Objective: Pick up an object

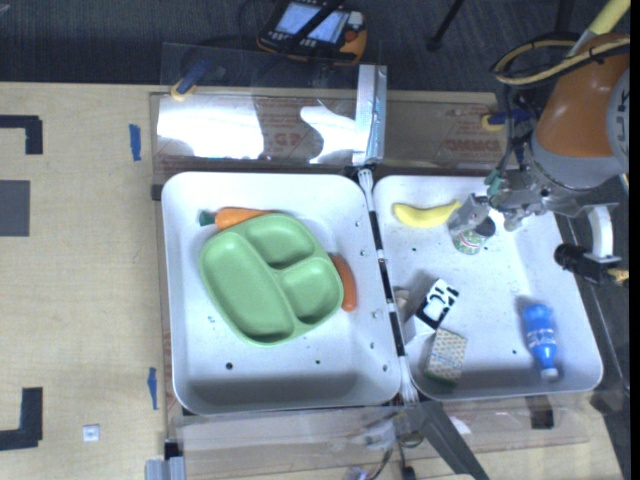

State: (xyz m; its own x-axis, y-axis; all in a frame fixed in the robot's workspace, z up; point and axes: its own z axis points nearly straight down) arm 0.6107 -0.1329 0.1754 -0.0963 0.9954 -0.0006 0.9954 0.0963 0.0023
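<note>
Banana (422, 214), yellow and curved, lies at the far end of the right bin (575, 368), near the divider. Reaching in from the right, the grey arm (585, 118) with its orange band bends down over that bin. Its gripper (470, 230) hangs just beside the banana's right tip; how far open it is cannot be made out

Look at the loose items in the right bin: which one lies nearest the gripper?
The yellow banana, at the bin's far edge, just left of the gripper. The blue bottle and checkered block lie much nearer the front.
</note>
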